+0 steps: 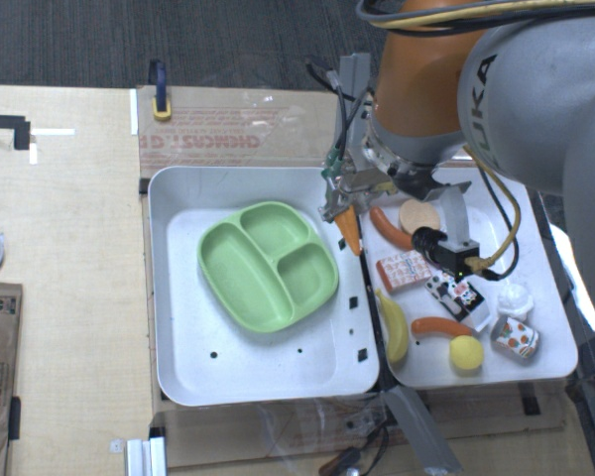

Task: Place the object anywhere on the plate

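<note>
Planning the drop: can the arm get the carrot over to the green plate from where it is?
Probably yes. The gripper has the carrot at the divider between the bins, and the green plate lies just beyond it with nothing on it or between them.

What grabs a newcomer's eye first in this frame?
The big grey arm with its orange band looms over the right bin, its gripper at the divider with an orange carrot-like piece at its tip. Next, the green divided plate in the left bin, then the toy food cluttering the right bin.
</note>
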### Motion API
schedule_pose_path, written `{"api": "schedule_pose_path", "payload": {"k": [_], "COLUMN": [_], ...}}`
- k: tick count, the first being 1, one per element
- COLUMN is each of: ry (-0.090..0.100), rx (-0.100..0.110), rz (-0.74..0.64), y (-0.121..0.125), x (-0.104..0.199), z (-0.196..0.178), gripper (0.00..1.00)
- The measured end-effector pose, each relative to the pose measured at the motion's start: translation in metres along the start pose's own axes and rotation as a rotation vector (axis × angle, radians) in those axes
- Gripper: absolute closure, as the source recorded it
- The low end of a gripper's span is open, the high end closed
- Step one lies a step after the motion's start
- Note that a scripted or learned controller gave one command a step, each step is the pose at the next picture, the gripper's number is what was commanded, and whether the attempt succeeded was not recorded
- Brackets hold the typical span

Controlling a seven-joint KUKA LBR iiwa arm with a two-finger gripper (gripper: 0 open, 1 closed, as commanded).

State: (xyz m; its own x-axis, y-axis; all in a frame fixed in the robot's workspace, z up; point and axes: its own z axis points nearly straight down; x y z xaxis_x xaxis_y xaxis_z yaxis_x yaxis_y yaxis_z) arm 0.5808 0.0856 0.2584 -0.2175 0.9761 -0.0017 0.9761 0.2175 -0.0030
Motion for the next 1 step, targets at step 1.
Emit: {"api": "schedule_pose_path", "payload": {"k": [1], "ry": [0.000], "rx": [0.000], "rz": [0.000], "y": [0.0001], "x": [-0.0001], "z": [-0.0001], "gripper": [0.00]}}
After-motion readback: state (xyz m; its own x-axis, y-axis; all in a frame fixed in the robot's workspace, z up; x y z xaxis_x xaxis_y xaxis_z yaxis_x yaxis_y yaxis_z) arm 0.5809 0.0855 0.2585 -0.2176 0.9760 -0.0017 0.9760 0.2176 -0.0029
